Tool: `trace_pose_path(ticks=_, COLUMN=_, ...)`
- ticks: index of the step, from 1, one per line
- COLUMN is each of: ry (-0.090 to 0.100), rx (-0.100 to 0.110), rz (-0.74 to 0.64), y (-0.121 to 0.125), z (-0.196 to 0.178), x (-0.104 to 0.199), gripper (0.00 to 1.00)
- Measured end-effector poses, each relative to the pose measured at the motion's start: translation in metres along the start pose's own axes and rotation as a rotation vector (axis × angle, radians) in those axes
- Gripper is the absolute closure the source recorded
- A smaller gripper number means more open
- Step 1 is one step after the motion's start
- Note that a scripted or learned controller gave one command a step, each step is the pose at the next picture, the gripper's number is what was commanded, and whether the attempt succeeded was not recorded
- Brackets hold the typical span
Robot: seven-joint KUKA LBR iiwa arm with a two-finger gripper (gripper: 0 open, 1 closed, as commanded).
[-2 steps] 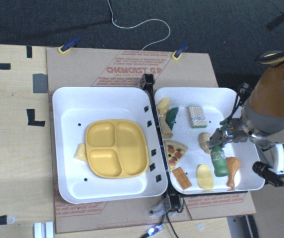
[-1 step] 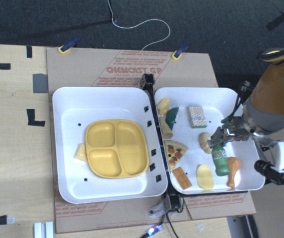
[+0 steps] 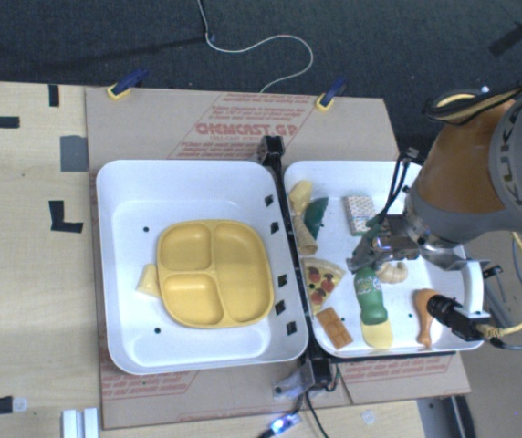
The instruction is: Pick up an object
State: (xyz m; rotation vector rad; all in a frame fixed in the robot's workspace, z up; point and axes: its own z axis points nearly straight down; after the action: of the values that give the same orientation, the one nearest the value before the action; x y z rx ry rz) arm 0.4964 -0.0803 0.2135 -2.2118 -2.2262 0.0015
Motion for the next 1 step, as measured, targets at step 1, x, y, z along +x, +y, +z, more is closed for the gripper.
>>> trace_pose_path(ticks=1, ry=0.001, rx=-0.002, rz=-0.002, y=0.0099, z=-0.0123, x=0.0572, gripper=1.0)
